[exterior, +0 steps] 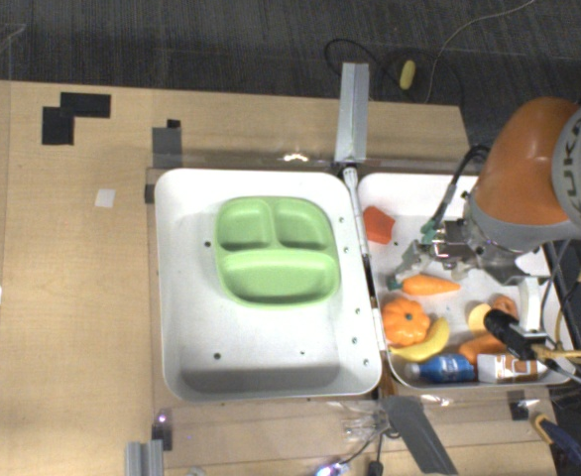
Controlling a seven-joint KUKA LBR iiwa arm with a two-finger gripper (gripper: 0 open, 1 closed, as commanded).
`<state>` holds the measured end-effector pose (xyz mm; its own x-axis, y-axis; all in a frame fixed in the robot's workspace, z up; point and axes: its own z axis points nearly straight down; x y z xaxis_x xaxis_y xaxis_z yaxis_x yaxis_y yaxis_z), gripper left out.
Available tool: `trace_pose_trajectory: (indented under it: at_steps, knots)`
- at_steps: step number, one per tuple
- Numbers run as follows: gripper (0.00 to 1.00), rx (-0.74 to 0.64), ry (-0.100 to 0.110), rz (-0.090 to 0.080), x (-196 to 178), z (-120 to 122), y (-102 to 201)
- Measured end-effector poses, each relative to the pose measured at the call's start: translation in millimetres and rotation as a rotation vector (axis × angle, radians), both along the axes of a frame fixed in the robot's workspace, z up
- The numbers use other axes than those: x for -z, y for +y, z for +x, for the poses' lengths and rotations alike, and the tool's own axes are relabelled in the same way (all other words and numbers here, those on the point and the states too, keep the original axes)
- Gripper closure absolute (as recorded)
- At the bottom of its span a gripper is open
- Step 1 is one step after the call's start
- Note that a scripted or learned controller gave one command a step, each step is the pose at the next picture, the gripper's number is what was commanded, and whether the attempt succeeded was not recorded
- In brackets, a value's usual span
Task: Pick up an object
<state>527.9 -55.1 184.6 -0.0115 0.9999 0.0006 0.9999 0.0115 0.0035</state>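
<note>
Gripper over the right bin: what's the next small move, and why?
Probably ease straight down and close on the carrot. The gripper sits just above its left end, and the carrot lies apart from the pumpkin and the banana.

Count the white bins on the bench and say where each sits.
2. The left bin holds a green divided plate; the right bin, beside it, holds toy food under the arm.
</note>
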Motion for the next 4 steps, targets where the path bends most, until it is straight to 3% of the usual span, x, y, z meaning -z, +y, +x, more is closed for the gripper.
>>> trace_pose_trajectory:
  at_steps: [1, 2, 3, 4]
  knots:
    - [0.0, 0.129, -0.011, 0.0, 95, -4, -37]
    - [1.0, 0.128, -0.018, 0.002, 82, -1, -36]
    - [0.0, 0.128, -0.018, 0.002, 82, -1, -36]
    - [1.0, 0.128, -0.022, 0.003, 72, 0, -35]
